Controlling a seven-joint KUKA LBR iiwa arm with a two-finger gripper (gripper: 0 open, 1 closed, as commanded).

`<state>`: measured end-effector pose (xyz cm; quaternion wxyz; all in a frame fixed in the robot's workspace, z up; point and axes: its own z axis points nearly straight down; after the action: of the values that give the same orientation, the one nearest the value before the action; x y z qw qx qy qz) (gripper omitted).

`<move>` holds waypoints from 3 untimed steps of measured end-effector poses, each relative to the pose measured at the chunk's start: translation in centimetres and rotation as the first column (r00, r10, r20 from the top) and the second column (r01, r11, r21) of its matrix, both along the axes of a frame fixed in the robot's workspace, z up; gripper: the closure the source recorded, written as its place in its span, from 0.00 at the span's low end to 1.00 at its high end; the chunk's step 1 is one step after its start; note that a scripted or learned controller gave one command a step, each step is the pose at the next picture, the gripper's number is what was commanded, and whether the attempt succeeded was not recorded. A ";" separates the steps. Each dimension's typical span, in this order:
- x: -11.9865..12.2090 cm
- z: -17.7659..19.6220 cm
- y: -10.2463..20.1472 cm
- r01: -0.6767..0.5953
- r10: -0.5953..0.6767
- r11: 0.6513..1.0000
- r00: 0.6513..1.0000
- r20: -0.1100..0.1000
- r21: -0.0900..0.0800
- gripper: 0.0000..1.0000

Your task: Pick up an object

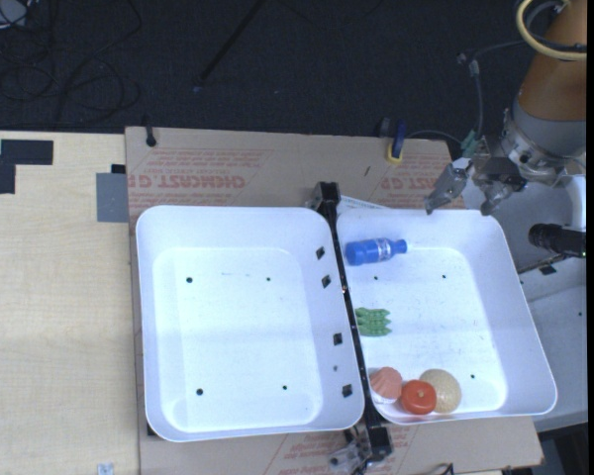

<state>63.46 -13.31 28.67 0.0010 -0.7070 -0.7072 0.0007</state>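
Bench: pale wooden benchtop, with black tape marks and a grey square patch at its far left. A brown printed cardboard sheet lies on it under both bins.

Left shallow white plastic bin: sits on the cardboard, touching its neighbour along a black clipped seam.

Right shallow white plastic bin: holds a small blue plastic bottle with a white cap, lying on its side at the far left; a small green ridged toy near the left wall, mid-bin; at the near left corner, a cluster touching one another: a pale pink round piece, a red round piece, and a tan round piece.

My two-finger gripper: hangs above the far right corner of the right bin, fingers spread apart, nothing between them. My grey arm with orange band rises behind it at the right.

Room: dark floor beyond the bench, strewn with black cables.
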 end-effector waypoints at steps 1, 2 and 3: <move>1.0 1.0 -6.1 0.002 -0.002 1.000 1.000 0.004 -0.003 0.00; 1.0 2.3 -8.0 0.000 0.000 1.000 1.000 0.003 -0.001 0.00; 1.0 3.3 -8.0 -0.003 0.003 1.000 1.000 0.002 -0.002 1.00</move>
<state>64.44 -21.30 31.93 -0.0002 -0.7060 -0.7082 0.0008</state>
